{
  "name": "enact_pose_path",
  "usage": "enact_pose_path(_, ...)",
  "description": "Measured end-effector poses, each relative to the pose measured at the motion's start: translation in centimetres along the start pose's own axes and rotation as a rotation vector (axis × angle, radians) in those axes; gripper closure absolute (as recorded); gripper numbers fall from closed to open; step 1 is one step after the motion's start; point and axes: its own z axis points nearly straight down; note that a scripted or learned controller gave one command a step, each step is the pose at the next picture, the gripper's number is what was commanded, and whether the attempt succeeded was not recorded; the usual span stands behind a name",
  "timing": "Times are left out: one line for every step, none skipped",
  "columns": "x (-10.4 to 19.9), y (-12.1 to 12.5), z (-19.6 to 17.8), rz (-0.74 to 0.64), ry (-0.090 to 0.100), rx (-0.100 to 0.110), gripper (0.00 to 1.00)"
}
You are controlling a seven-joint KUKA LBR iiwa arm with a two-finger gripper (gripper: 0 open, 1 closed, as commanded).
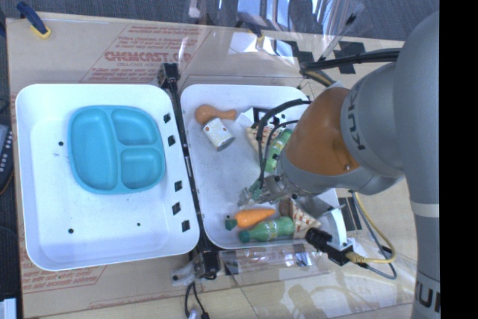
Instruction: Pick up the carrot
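Within the right bin (224, 97) lies the carrot (254, 218); left bin (33, 183) holds a blue tray (116, 148); gripper (263, 190) state unclear.

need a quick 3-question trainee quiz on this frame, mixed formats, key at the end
1. True or false: the carrot lies in the left bin.
2. Which thing touches the carrot on its near side? A) green bottle B) blue divided plate C) white die
3. Fill in: the blue divided plate sits in the ____ bin.

Key
1. False; it lies in the right bin, near its front edge.
2. A
3. left
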Motion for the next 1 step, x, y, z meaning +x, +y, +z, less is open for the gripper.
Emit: enact_pose_path(0.06,0.01,-0.91,-0.01,0.002,0.005,1.0)
